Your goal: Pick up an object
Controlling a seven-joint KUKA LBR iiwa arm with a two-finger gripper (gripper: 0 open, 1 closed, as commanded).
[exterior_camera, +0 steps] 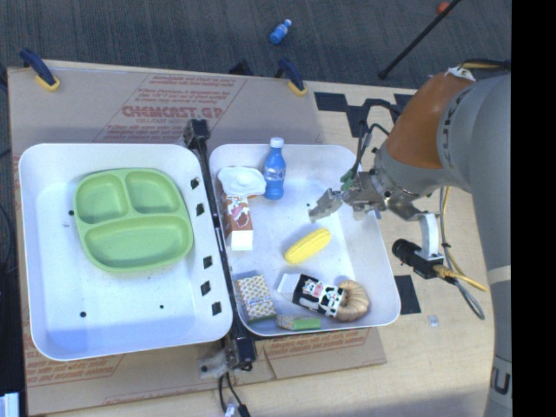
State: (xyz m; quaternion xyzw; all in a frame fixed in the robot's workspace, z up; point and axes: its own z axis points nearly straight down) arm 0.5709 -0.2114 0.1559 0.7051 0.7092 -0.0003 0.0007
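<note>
Claw (328,203): over the right bin (373,259); open or closed, I couldn't tell.
Corn cob (308,245): just below-left of claw, long axis slanting up-right toward it.

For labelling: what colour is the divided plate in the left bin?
Light green divided plate, clearest in the camera view.
</note>
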